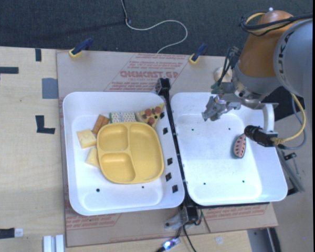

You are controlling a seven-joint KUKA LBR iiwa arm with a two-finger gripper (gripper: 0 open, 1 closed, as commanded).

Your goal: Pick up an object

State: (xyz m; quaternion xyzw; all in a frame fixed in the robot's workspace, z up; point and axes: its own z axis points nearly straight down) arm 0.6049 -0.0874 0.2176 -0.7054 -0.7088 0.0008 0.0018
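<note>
**Hand over the right bin, fingers unreadable**

You have the hand (pixel 216 109) poised over the upper left part of the right bin (pixel 220 185), pointing down toward its floor. Its fingers are too small and dark against the wrist hardware to read; you cannot tell whether they are parted or closed, and nothing is visibly between them.

Nearest object to you: a small oval speckled piece (pixel 239 146), reddish and grey, lying on the right bin's floor toward its right side, apart from the hand and lower in the view.

Left bin (pixel 79 193) holds the rest. A yellow divided plate (pixel 130 152) sits in the middle. Pale square crackers (pixel 86 138) lie just beside its left edge, a brown piece (pixel 100 124) above them. A cluster of small mixed items (pixel 147 114) lies along the plate's upper rim, near the divider between the bins.

Both bins rest on a cardboard sheet (pixel 142 72) on the tabletop (pixel 21 167).
</note>
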